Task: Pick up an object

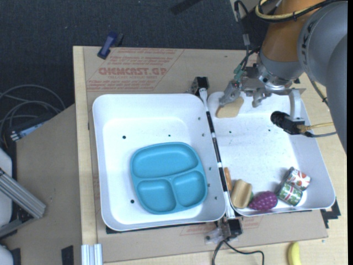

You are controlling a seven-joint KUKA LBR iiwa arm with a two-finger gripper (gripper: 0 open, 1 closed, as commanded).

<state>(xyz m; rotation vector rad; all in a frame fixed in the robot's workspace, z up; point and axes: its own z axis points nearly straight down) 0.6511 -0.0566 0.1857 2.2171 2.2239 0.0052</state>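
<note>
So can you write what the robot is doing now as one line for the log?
pincer: far left corner of right bin | at tan block, grip unclear | blue tray: left bin

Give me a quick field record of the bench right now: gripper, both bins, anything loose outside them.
gripper: over far end of right bin
near gripper: tan piece, whether gripped unclear
right bin near end: tan block, purple grape bunch, green and red can
left bin: blue divided plate
off bins: yellow item at near edge
</note>
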